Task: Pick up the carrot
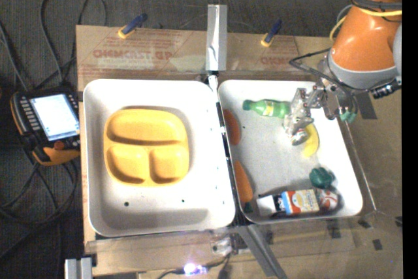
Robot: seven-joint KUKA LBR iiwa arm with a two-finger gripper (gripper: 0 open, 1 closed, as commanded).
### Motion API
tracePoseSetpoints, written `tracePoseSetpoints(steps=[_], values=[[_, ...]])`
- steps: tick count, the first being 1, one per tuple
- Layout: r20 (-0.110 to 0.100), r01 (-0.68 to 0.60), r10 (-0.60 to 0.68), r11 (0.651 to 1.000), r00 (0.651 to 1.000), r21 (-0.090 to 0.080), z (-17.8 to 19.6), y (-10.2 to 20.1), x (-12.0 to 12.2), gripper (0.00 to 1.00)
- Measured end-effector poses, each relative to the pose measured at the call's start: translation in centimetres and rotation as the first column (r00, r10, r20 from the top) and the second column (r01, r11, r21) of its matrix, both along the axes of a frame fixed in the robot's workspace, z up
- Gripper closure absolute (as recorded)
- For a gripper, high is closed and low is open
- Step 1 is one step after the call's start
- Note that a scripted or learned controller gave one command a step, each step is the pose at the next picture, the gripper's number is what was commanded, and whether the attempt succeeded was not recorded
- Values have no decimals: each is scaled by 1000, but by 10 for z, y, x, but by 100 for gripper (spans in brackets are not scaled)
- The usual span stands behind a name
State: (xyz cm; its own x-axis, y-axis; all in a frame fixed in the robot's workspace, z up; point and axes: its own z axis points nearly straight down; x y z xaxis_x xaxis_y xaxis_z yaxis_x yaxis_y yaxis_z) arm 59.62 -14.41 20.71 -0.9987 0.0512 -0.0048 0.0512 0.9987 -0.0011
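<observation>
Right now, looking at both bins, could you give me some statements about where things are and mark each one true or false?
1. The yellow tray lies in the left bin. True.
2. The carrot lies inside the yellow tray. False: it lies in the right bin, along its left wall.
3. The gripper is above the right bin, near the banana. True.
4. The green bottle stands upright. False: it lies on its side.
5. The carton lies at the far edge of the right bin. False: it lies along the near edge.
</observation>
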Motion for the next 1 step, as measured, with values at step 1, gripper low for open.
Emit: tracePoseSetpoints(steps=[1], values=[[-5, -58, 58, 998, 998, 0, -80, 2, -35, 100]])
